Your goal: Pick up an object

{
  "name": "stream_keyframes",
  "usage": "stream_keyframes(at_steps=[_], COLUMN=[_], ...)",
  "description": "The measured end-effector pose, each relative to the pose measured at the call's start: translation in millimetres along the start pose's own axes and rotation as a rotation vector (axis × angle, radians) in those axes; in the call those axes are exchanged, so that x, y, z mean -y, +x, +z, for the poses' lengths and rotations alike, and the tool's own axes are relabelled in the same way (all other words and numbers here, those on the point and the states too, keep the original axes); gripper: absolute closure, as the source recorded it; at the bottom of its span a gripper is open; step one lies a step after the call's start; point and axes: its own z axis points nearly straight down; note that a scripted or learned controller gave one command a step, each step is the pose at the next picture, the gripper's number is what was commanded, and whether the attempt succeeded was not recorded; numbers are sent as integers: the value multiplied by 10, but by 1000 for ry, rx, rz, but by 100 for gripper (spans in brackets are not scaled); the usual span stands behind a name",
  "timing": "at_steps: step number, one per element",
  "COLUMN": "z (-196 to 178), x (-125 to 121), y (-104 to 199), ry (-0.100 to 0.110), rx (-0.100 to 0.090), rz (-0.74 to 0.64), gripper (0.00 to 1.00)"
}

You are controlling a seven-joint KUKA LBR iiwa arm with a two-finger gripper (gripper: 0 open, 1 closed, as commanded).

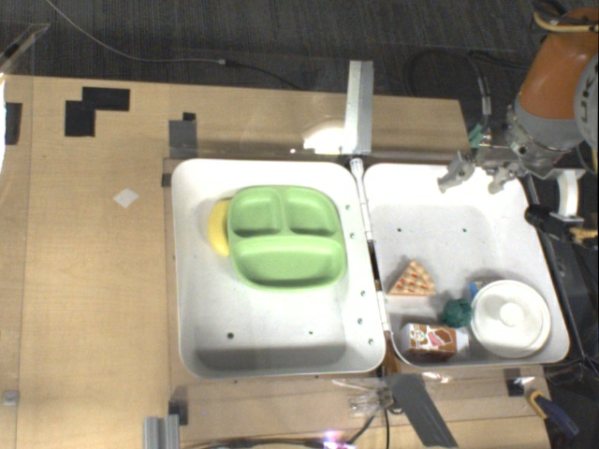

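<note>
Camera view, looking down at a slant on a wooden bench [84, 279] bearing two shallow white bins side by side. The left bin [201, 335] holds a green divided plate [284, 235], lying flat with its three compartments facing up; a yellow object [218, 229] shows at the plate's left edge, partly under it. The right bin [440, 232] holds four things grouped along its near side: a triangular waffle-patterned piece [412, 280] near the inner wall, a small brown-and-white packet [433, 340] close to the near wall, a small dark green object [458, 311] between packet and bowl, and a round white bowl [509, 317] in the near right corner. The green object is just beside the bowl's left rim; the waffle piece lies apart from the others. The far half of this bin's floor is bare.

The arm [560, 73], grey with an orange band, enters at upper right. Its gripper [474, 173] hangs over the far right part of the right bin, well apart from the grouped things. The two fingers are spread, with nothing between them. A metal bracket [359, 110] stands upright behind the joint between the bins.
</note>
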Motion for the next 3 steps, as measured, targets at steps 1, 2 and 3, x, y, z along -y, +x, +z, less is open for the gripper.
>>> stream_keyframes(at_steps=[1, 2, 3], z=[482, 606, 1069], x=[335, 1240, 1563], y=[398, 489, 132], ry=[2, 3, -11], rx=[0, -1, 2], rz=[3, 16, 19], gripper=[0, 0, 0])
